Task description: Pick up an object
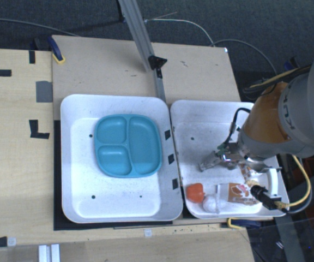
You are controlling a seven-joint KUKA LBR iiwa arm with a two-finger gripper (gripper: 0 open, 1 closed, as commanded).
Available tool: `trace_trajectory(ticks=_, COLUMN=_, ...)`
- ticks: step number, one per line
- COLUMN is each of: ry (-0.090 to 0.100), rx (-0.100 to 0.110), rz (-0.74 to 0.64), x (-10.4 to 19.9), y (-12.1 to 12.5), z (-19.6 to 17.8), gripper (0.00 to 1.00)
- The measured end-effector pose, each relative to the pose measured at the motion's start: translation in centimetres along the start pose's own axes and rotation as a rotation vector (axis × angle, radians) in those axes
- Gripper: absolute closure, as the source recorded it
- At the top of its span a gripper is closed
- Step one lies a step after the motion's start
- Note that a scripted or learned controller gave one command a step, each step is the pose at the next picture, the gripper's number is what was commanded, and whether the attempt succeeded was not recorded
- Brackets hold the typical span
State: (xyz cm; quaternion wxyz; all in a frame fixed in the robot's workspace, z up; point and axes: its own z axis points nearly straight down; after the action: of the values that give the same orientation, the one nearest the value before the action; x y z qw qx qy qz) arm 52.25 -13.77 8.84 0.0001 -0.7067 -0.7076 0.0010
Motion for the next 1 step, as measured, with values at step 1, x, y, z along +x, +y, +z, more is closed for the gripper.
trace_trajectory(ticks=1, ry=0.002, rx=0.001, rz=-0.001, x=0.07, y=-0.02, z=-1.05, gripper=1.0)
